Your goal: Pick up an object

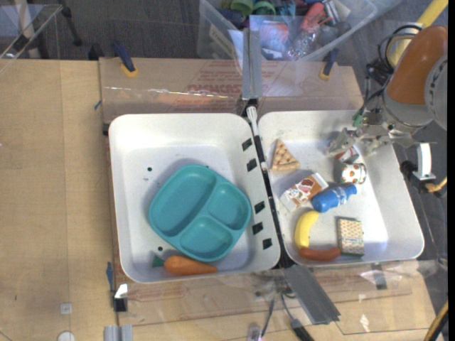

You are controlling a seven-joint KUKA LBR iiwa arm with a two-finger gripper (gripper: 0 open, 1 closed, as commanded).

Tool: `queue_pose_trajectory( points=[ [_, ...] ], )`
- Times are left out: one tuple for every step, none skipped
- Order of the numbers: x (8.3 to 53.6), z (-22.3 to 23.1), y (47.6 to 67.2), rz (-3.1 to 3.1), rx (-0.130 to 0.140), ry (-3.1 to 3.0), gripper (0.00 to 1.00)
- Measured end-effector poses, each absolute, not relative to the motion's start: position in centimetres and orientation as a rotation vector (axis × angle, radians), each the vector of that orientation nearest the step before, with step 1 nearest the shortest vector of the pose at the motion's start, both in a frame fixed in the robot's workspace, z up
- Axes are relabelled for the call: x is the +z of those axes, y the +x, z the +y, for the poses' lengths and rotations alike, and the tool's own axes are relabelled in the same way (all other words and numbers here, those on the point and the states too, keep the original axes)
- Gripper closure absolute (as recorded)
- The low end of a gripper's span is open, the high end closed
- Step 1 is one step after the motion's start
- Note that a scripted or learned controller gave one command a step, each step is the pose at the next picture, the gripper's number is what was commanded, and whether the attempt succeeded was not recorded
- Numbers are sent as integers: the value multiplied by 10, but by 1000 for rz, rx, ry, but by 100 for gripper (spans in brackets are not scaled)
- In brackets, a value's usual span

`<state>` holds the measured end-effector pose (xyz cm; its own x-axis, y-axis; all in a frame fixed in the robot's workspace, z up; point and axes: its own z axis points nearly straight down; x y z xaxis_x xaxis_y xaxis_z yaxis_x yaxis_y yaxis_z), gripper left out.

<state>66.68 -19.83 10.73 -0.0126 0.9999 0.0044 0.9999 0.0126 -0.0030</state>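
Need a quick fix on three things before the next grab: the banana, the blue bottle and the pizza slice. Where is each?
banana (306,229), camera view, middle of its yellow body.
blue bottle (333,197), camera view, middle of its blue body.
pizza slice (284,158), camera view, centre of the wedge.

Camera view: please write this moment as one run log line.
hand over right bin, far corner | nothing seen held | nearest: bottle | plate in left bin

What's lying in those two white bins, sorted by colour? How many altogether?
Teal: 1, the divided plate
Orange: 2, the carrot and the pizza slice
Blue: 1, the bottle
Yellow: 1, the banana
Red: 1, the sausage
White and brown: 2, the small carton and the round item
Tan: 1, the cracker box
Total: 9
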Motion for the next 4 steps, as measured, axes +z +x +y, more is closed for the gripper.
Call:
queue_pose_trajectory(
  points=[
    [91, -177, 669, -2269, -4, -2186, 0],
    [103, -177, 671, -2273, -8, -2188, 100],
    [91, -134, 671, -2266, -11, -2188, 100],
    [185, -63, 642, -2193, -1, -2250, 100]
  ],
)
